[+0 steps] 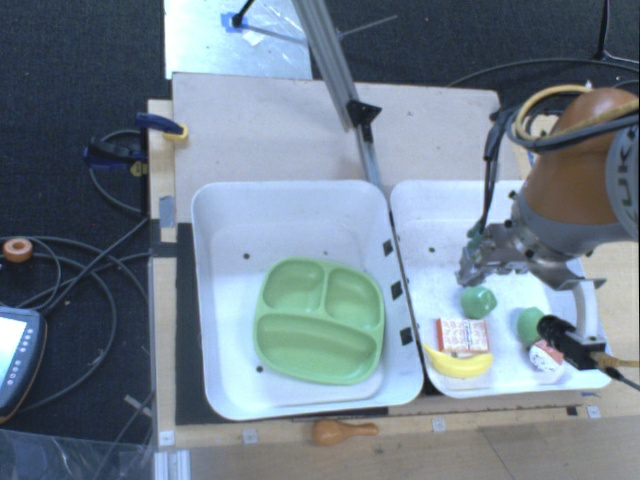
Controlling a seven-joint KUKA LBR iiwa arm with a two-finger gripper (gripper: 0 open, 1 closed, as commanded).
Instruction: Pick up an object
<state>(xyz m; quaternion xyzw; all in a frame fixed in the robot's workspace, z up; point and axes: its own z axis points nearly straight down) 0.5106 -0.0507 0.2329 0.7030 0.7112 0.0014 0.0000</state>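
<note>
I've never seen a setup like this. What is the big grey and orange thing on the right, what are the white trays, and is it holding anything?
You are looking down at a slant from one camera fixed above a bench. The grey and orange thing is a robot arm reaching in from the right. Its end effector is the grasping part at its tip. It hangs just above a small green cup, and I cannot tell whether it has gripped anything. The two white trays are shallow bins. The left bin holds a green divided plate. The right bin holds the cup, a banana, a small red and white box and another green object. A wooden item lies on the bench below the bins.
</note>
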